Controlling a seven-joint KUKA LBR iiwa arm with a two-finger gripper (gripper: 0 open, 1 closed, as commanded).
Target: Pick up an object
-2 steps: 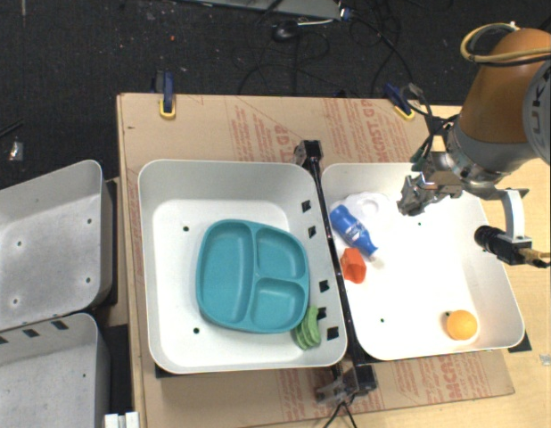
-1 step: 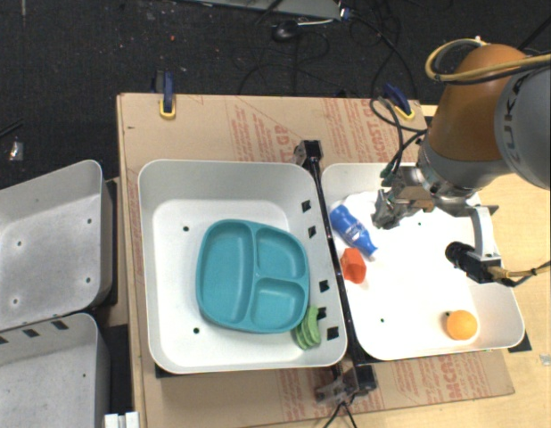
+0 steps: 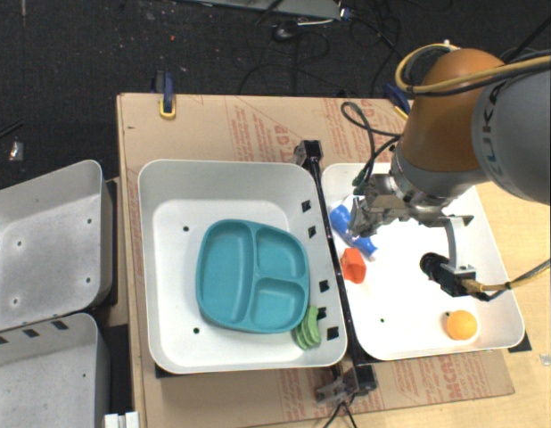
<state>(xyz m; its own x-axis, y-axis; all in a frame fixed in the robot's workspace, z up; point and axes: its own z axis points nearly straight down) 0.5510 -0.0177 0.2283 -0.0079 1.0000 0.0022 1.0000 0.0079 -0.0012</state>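
The gripper [image 3: 365,226] is hanging over the right bin [image 3: 498,257] at its left wall, directly above a blue object [image 3: 344,222]. Whether it is gripping cannot be told. The blue object seems to be lying diagonally, upper-left to lower-right, just above an orange block [image 3: 353,266].

arm [image 3: 516,123]: what I see is a fat grey casing w/ white KUKA lettering, partly cut off
band [image 3: 449,114]: orange, glossy, rounded, above wrist
wrist [image 3: 409,199]: grey metal block, blk fittings
cables [image 3: 369,136]: blk loops plus a yellow line over the orange band
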